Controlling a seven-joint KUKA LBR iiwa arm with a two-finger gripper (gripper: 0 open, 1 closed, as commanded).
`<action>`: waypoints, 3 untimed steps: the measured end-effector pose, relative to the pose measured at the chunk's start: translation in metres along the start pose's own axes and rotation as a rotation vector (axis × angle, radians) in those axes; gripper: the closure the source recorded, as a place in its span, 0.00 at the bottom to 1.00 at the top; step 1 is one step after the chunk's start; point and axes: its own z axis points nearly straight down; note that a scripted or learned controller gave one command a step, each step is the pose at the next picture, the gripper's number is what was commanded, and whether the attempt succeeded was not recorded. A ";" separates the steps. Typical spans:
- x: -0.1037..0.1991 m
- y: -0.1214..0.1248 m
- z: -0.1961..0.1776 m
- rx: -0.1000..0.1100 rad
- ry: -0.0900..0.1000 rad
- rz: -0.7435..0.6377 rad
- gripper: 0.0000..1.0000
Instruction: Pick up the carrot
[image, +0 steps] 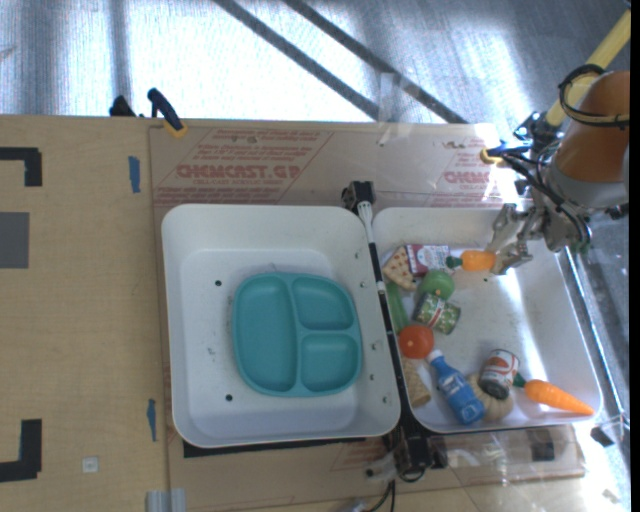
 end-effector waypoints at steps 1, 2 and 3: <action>0.003 0.000 0.003 -0.002 0.015 0.000 0.00; 0.011 0.035 0.014 -0.004 0.014 0.035 0.00; 0.005 0.035 -0.001 -0.002 -0.006 0.033 1.00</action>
